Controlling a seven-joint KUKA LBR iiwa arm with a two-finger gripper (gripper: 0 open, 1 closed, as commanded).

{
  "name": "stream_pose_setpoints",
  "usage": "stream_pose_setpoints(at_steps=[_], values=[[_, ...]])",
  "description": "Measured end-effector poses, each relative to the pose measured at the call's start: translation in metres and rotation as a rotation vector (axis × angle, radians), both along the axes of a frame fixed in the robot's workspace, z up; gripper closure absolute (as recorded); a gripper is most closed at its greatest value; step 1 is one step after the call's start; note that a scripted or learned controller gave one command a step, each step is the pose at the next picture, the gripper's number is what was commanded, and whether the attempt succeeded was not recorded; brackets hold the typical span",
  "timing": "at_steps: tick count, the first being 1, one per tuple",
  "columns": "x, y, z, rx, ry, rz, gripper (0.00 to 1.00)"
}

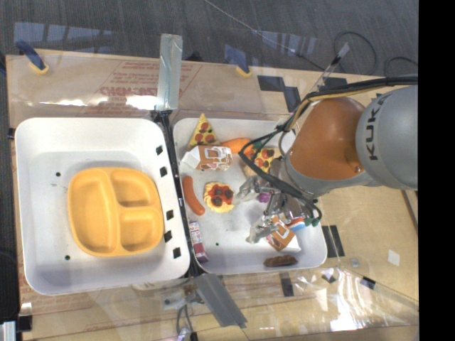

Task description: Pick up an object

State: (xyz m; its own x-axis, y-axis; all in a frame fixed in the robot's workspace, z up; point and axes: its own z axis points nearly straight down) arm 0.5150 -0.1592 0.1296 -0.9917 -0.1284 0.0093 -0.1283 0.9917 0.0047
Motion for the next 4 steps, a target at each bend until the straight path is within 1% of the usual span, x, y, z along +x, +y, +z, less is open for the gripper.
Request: stream_pose_setpoints(at_steps=[1,2,3,4], values=[[0.097,0.002,-0.034,-0.004,-0.016,0.039,0.00],[0.122,0.036,-0.040,-0.017,0.042,0.002,0.00],[0.123,0.041,-0.040,-0.010,0.067,-0.229,0.00],[0.119,0.050,-0.042,-0.015,0.076,-0.489,0.00]])
